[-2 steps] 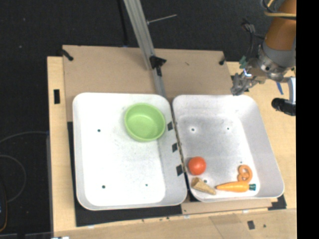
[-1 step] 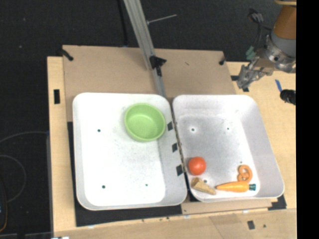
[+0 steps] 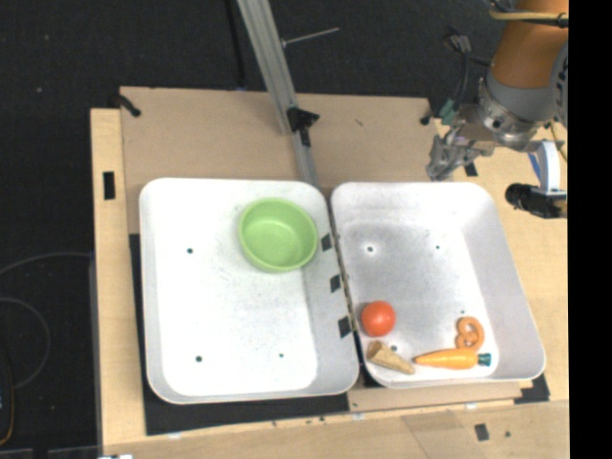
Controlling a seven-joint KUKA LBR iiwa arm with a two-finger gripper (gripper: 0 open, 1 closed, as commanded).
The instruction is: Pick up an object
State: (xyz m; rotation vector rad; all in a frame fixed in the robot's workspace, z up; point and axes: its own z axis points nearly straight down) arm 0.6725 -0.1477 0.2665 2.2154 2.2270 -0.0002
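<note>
Nearest the camera, the pickable things are sitting low in the right bin (image 3: 497, 256): a carrot (image 3: 446, 359), a tan wedge (image 3: 388, 358), an orange ring (image 3: 469, 331) and a red ball (image 3: 378, 317). Farther back, a green bowl (image 3: 277, 235) is lying in the left bin (image 3: 172, 285). The hand (image 3: 449, 156) is hovering beyond the right bin's far rim, carrying nothing; its opening I cannot tell. It is probably wisest aiming at the ball, which is standing apart from the wall and the clutter.
</note>
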